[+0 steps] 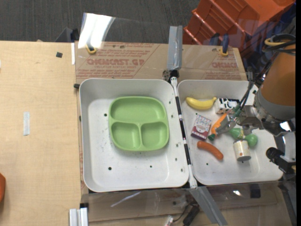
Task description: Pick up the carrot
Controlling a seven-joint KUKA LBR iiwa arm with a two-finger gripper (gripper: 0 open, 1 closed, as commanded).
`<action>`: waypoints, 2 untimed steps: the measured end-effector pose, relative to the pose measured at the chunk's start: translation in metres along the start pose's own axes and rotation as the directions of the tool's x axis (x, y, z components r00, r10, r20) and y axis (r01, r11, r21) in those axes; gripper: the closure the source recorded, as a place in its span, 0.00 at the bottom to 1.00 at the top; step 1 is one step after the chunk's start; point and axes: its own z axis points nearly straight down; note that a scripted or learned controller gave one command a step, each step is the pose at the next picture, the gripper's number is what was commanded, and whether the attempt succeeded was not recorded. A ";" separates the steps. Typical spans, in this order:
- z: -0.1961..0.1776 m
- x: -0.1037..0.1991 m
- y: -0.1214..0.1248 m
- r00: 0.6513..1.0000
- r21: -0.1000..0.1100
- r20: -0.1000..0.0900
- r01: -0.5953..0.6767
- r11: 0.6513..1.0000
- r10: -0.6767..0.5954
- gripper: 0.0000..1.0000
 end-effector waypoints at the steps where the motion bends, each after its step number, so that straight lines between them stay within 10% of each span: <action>1: 0.121 -0.054 0.053 0.984 -0.003 0.000 -0.176 0.984 0.176 0.00; 2: 0.112 -0.055 0.053 0.984 -0.002 -0.001 -0.179 0.984 0.179 1.00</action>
